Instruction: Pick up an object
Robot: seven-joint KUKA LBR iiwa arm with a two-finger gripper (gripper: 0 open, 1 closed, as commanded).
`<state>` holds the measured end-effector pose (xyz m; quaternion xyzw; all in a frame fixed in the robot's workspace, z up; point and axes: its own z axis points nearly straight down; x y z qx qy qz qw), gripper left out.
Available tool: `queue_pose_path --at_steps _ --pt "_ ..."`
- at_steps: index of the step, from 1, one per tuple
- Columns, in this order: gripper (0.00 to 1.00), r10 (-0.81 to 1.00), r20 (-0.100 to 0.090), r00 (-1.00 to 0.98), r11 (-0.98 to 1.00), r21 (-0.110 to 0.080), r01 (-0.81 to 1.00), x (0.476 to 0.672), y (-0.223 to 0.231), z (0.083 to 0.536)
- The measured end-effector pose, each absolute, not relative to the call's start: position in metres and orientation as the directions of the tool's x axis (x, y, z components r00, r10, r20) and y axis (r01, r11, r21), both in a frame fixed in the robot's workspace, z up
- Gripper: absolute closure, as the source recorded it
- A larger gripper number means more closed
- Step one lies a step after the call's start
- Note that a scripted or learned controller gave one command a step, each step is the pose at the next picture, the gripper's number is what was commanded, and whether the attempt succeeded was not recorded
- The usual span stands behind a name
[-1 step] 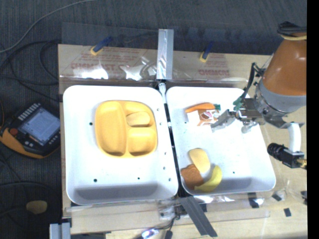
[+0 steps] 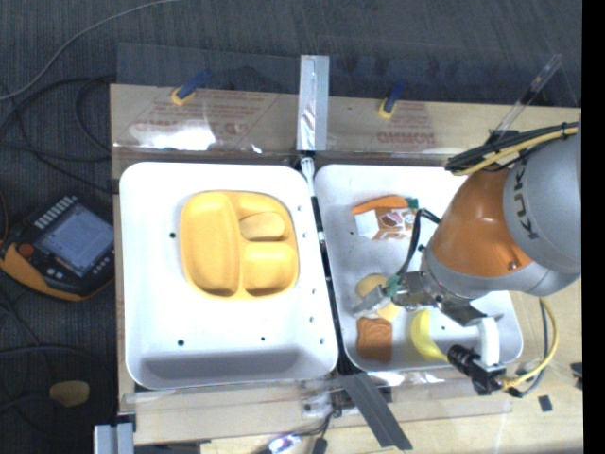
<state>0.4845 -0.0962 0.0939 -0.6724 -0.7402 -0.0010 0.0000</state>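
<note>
Bins, two, shallow white plastic with rounded corners, side by side on a pale wooden desk (image 2: 529,126). Left bin (image 2: 151,348) holds a glossy yellow divided tray (image 2: 236,242), moulded with one long compartment on its left and two smaller ones on its right; a tan, rounded, bread-like piece (image 2: 262,224) lies in the far small compartment.

Right bin (image 2: 333,192) holds, toward its far side, a crinkled orange-and-white snack packet (image 2: 386,216). Nearer lie a pale yellow rounded lump (image 2: 371,285), a brown rectangular block with a rough, toasted look (image 2: 374,339), and a smooth bright yellow banana-like object (image 2: 424,337), all close together in the near half.

Arm, grey with a glossy orange band (image 2: 482,230), reaches in from the right and covers much of the right bin's right half. Gripper (image 2: 402,289) sits low among the near objects, just beside the pale lump and above the brown block and yellow object. Whether the fingers are spread or closed cannot be told, nor whether anything sits between them.

Surroundings: clear plastic sheeting (image 2: 217,116) along the far edge of the desk, pinned with yellow-and-blue clips (image 2: 192,87); a metallic strip (image 2: 313,102) standing between the bins at the far side; an orange-edged handheld pendant with a screen (image 2: 59,246) on dark carpet at left; black and yellow cables (image 2: 510,142) on the arm.
</note>
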Motion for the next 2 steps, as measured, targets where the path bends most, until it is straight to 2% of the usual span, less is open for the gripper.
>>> queue_pose_path --at_steps 1,2 --pt "1.0 0.996 0.003 -0.094 0.094 0.0 0.996 0.484 -0.096 0.102" --pt "1.0 0.996 -0.002 0.093 -0.093 -0.004 0.996 0.527 -0.082 0.183"
